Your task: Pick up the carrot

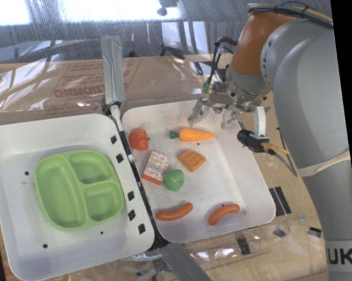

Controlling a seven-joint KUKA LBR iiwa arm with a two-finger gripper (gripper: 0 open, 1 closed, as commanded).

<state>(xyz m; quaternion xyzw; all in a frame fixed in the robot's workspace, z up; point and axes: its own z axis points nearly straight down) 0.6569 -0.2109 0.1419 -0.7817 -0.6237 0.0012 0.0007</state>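
The carrot (193,135) is orange with a green stem end on its left. It lies flat on the floor of the right bin (248,178), in the far half. My gripper (214,113) hovers just above and to the right of the carrot's pointed tip, near the bin's far right corner. Its fingers (197,113) are spread apart with nothing between them, and the carrot lies free of them.
The right bin also holds a red tomato (139,139), a small printed box (156,167), a green pepper (174,180), a waffle (192,161) and two sausages (174,212) (223,212). A green divided tray (79,188) sits in the left bin (9,191).
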